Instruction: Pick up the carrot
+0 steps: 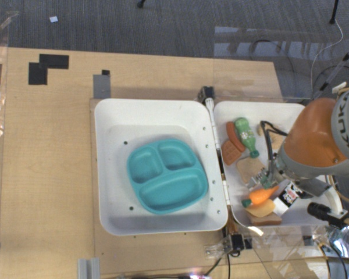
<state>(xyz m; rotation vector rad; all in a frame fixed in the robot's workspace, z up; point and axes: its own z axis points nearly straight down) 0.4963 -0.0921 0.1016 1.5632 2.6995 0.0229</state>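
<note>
Two white bins sit side by side on the table point(52, 173); the left bin point(113, 127) holds a teal divided plate point(166, 176), and the right bin point(235, 214) holds a jumble of toy food. From the overhead camera view, the carrot point(260, 196) lies toward the near end of the right bin, orange with a green tuft, resting against a bread slice point(264, 211) and just below a tan piece point(250, 168). A green bottle point(245, 133) and a sausage point(235, 135) lie farther back. The arm's orange band point(314, 133) hangs over the bin, and the gripper point(270, 176) is down just above the carrot's leafy end. Whether it is spread or pressed together I cannot tell, since the wrist hides it.

To do the grasp well, I judge the gripper should centre over the carrot's thick middle rather than the tuft, straddle it across its narrow width, and descend low enough to clear the bread beside it before pinching.
</note>
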